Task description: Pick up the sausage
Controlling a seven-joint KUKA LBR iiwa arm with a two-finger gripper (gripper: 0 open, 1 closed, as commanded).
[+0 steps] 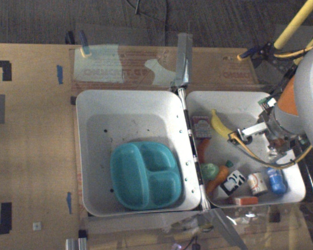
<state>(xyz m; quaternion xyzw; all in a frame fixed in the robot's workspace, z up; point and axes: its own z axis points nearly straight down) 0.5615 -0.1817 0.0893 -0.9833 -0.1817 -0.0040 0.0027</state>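
Wooden bench (pixel 31 139) carries two shallow white bins side by side, and I go from the near edge to the far one.

At the near wall of the right bin (pixel 240 100) lies a small red and white box (pixel 245 200). Just behind it stand, in a row, an orange carrot (pixel 219 179), a black and white block (pixel 233 182), a white can with a red label (pixel 257 183) and a blue bottle (pixel 275 182). A green vegetable (pixel 209 170) touches the carrot on its left side.

In the left bin (pixel 94 100) a teal divided plate (pixel 146 173) rests in the near half.

What appears to be the sausage (pixel 203 150), a reddish long piece, lies along the left wall of the right bin, behind the green vegetable and just below a small printed carton (pixel 200 126). It lies free on the bin floor.

The gripper (pixel 275 142) hangs over the right part of the same bin, above the can and the bottle and well apart from the sausage. I cannot tell if it is open or closed; nothing is seen held in it. A yellow cable (pixel 250 146) loops under the wrist.

A yellow banana (pixel 218 124) lies beside the carton, toward the far wall.

Behind the bins a clear plastic sheet (pixel 120 64) lies on the bench, and beyond is dark carpet (pixel 68 9).
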